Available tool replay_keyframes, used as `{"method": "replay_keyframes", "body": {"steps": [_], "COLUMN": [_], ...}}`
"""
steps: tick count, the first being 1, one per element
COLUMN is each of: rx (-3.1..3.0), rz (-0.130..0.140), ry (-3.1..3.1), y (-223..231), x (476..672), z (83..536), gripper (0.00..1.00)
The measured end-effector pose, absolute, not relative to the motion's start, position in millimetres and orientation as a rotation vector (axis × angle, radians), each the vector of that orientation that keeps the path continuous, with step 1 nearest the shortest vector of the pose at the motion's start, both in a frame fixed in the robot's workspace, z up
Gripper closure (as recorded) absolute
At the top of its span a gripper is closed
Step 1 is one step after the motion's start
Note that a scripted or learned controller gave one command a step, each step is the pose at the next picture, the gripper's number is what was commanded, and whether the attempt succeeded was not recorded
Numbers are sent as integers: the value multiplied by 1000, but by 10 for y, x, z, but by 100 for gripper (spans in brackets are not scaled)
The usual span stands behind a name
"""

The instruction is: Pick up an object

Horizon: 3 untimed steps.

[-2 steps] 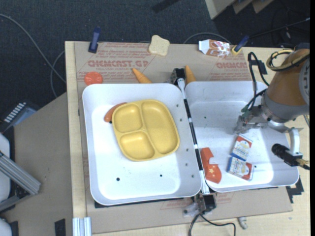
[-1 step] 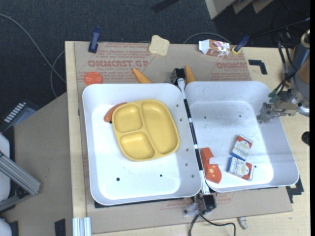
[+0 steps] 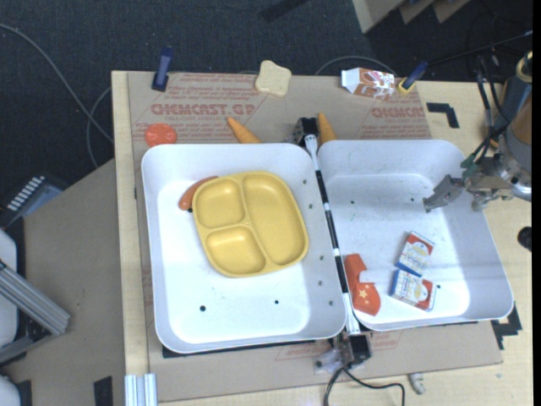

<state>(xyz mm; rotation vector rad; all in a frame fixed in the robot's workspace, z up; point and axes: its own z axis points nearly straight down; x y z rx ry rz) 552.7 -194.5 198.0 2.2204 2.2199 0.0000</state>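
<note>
The gripper point(image 3: 452, 191) sits at the right edge of the right bin point(image 3: 380, 163), low over the bin's upper right part; whether it is spread or pressed together cannot be told at this size, and nothing is seen pinched in it. The arm point(image 3: 517, 134) enters from the right side of the bench point(image 3: 76, 252).

Within the right bin, below and left of the gripper and apart from it, lie two small cartons: an upper small red-and-white carton point(image 3: 416, 250) and, touching its lower edge, a blue-and-white carton point(image 3: 412, 288). Further left, against the bin's left wall near the lower corner, rests a red packet point(image 3: 362, 288) (a yellow mark shows on its lower end).

The left bin point(image 3: 169, 294) holds a yellow divided tray point(image 3: 249, 222) with three compartments, lying slightly tilted in the view. An orange-red item point(image 3: 188, 194) protrudes from beneath the tray's upper left edge.

Outside the bins, on the cardboard sheet point(image 3: 203, 104) along the far side, lie a blue clip point(image 3: 161, 68), an orange disc point(image 3: 160, 134), a carrot-shaped piece point(image 3: 243, 131), a slice of toy bread point(image 3: 273, 77), a second orange piece point(image 3: 325, 127) and a small milk-style carton point(image 3: 368, 81).
</note>
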Motion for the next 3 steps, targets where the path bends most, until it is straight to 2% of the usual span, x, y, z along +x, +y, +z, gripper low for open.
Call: {"method": "replay_keyframes", "body": {"steps": [1,2,3], "rx": [2222,2220,2221], "rz": [0,1,1], "ry": [2221,2219,2220], "y": [-1843,-1844,-1844], "x": [5500,5505,5504], "z": [842,945,943], "gripper": [0,100,0]}}
